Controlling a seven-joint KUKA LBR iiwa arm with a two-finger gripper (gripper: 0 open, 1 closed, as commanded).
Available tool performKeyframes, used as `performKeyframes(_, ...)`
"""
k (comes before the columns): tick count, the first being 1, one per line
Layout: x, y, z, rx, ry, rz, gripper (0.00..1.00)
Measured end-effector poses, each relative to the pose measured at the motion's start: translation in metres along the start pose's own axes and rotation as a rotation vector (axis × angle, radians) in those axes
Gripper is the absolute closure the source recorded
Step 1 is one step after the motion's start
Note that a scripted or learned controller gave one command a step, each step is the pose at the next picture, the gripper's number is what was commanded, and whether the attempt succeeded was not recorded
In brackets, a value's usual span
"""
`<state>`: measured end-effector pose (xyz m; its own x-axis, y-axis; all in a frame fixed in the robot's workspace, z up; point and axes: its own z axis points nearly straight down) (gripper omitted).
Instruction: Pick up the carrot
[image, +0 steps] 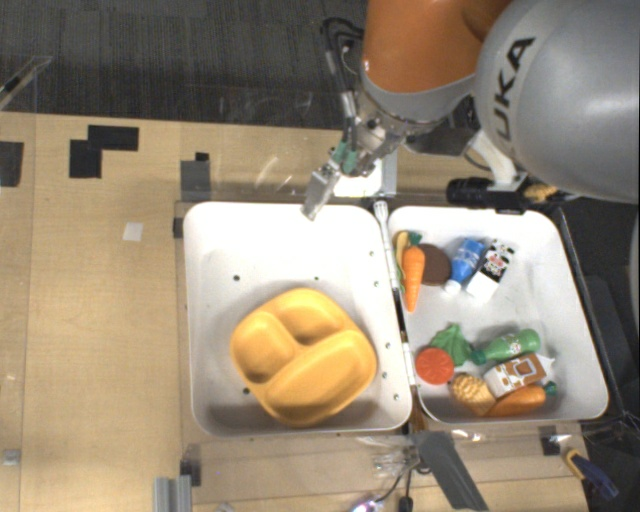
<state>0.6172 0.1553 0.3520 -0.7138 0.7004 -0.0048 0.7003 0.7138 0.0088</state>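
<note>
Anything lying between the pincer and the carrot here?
In the camera view, the pincer hangs over the left bin's far edge; the carrot lies in the right bin. Between them: bare white floor, then the bins' adjoining rims.

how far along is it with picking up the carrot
Nothing looks done yet: the carrot lies in the right bin, against its left wall near the top. In hand: the gripper hangs over the far edge of the left bin, apart from the carrot. Left: move across, descend, grasp, lift.
</note>
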Motion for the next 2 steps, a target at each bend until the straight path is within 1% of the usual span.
performKeyframes(1, 0.039, 0.019, 0.187, 0.003, 0.004, -0.079, 0.0)
performKeyframes(2, -0.003, 0.053, 0.097, -0.001, 0.0, -0.157, 0.0)
